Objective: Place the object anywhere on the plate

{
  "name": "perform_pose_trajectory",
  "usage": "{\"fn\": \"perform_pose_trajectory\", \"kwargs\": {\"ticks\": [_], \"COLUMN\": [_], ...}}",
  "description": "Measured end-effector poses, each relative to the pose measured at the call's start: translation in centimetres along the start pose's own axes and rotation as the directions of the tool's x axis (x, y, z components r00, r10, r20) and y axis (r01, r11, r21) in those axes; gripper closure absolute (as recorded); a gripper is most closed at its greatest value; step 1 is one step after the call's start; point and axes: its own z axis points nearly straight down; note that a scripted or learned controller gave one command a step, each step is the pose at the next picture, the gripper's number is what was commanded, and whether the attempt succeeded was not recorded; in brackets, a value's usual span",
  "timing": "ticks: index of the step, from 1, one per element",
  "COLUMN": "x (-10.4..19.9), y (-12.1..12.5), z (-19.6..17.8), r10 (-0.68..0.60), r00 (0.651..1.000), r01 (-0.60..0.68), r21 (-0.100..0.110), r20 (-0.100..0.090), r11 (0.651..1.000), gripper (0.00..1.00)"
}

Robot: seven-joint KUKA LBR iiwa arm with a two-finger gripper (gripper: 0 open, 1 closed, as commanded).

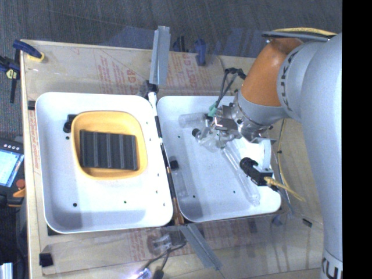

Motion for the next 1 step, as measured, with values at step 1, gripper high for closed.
{"fn": "perform_pose_trajectory", "kwargs": {"ticks": [1], "x": [9.89], "y": [-1.72], "z": [0.67], "r10": [-0.093], "r00": [0.996], "r01": [0.093], "r21": [0.0], "r20": [0.001], "r11": [0.996], "gripper": [1.0]}}
